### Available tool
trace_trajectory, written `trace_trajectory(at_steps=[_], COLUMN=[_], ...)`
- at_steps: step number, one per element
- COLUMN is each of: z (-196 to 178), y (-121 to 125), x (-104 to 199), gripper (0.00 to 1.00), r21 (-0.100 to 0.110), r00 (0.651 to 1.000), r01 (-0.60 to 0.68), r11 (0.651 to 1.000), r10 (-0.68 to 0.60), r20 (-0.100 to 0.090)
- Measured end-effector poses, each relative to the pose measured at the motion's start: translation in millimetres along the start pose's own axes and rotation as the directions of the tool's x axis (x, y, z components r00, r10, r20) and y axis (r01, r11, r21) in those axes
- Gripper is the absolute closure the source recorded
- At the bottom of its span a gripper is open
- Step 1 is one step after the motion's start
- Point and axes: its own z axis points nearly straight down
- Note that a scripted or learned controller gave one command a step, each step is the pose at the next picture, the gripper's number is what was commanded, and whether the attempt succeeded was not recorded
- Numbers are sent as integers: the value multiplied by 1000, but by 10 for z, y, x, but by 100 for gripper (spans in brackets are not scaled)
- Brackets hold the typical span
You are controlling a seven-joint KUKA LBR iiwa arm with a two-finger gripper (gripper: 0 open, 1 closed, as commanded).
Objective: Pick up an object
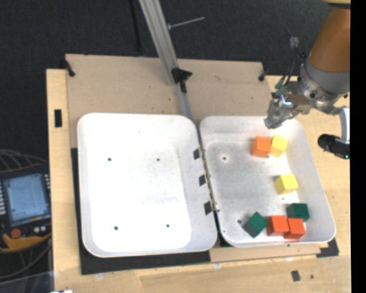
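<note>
Blocks are what the task turns on, and every one of them lies in the right-hand bin (210, 163), so that is where the arm has reason to be. Going left to right: a handheld control pendant (21, 203) sits off the bench at nine o'clock, out of the work area. The left-hand bin (134, 182) comes next, bare white apart from a few dark specks, probably kept as the drop-off side. A slanted metal strut (161, 41) runs down from twelve o'clock to the seam between the two bins. In the right-hand bin, a dark green block (254, 224) lies toward six o'clock, touching an orange block (277, 224) that is itself touching a second orange block (296, 227), with another green block (298, 210) just above them; packed like this, they leave fingers little room. A yellow block (285, 183) sits alone at about three o'clock, the easiest target by my reckoning. Up at one o'clock an orange cube (261, 146) touches a small yellow cube (279, 144). The gripper (277, 116) hangs above the bin's far rim, just beyond that pair, which suggests they are the intended pick. Nothing is visibly held, and I cannot tell how far the pincer is spread.
</note>
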Motion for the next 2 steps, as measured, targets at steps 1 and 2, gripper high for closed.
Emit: trace_trajectory(at_steps=[1,2], z=[118,219], y=[57,152], x=[425,846], gripper=[100,100], r21=[7,10], r00=[1000,1000], r01=[1,2], r11=[1000,1000], r10=[-1,-1], r20=[0,-1])
